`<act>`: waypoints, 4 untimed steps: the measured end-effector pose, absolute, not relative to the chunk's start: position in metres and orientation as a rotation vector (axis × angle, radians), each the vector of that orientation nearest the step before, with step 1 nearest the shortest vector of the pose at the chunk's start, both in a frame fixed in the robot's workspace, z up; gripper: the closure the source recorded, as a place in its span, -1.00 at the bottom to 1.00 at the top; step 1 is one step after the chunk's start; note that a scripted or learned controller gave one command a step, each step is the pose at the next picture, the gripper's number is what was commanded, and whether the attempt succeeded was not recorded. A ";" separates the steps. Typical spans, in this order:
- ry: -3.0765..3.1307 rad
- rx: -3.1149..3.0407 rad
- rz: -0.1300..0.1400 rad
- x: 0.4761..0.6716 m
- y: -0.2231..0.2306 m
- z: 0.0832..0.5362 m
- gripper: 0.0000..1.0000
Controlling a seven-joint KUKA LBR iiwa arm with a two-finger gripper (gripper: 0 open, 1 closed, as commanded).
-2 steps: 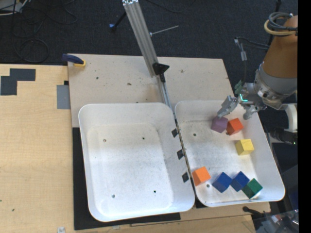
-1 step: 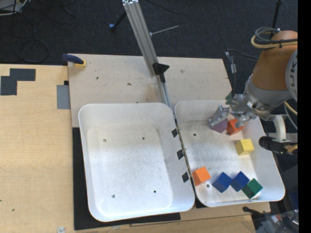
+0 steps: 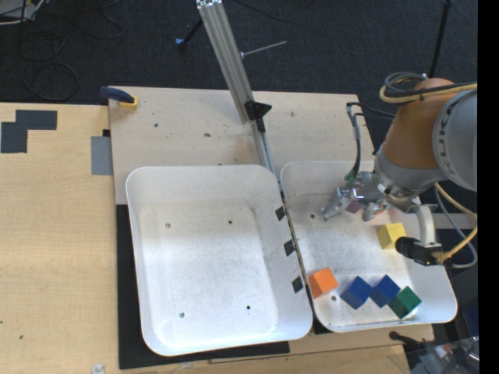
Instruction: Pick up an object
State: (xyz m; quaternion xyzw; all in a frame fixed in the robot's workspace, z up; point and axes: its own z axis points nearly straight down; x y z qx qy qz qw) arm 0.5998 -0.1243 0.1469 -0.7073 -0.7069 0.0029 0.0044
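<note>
My gripper [image 3: 352, 201] hovers in the right white plastic bin [image 3: 327, 179] — jaw state indeterminate. Small yellow cube [image 3: 391, 234] lies nearby, ungrasped — descending off-centre risks nudging it away.

Arm [image 3: 425, 142] bent low, wrist down

Arm [image 3: 437, 142]: grey rounded casing, broad orange band above wrist. Yellow and black cables loop over top and hang along right side. Gripper [image 3: 352, 201]: small metallic silver assembly, dark fittings. White bracket with black end beside wrist.
</note>
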 end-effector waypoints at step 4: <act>-2.217 -2.230 -0.003 0.587 -0.138 0.215 1.00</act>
